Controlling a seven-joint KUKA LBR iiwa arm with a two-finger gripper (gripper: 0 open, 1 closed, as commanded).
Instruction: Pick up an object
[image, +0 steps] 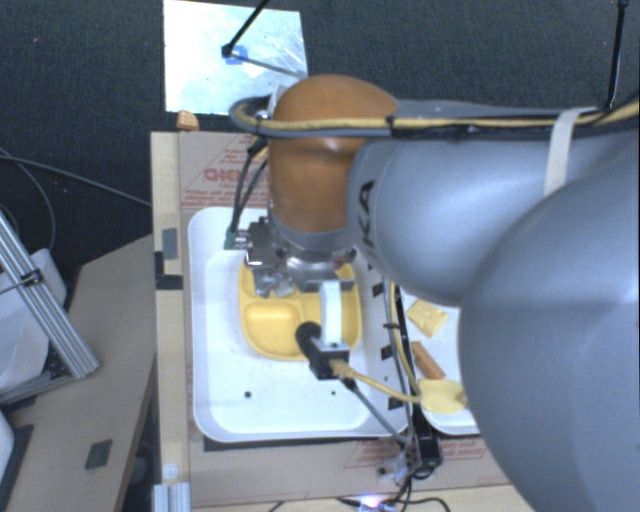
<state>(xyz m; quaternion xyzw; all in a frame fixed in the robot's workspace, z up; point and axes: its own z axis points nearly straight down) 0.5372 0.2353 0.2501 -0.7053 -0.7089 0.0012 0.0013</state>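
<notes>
Left bin: yellow dish half-hidden under arm; yellow wedge, brown stick right of it; jaws' state cannot be told.

Robot arm: grey body, orange band
Smooth rounded grey casing; glossy orange-brown dome section above a grey metal wrist ring; yellow cable and black cable along the top; white strap round the casing; black lettering on the side.
</notes>
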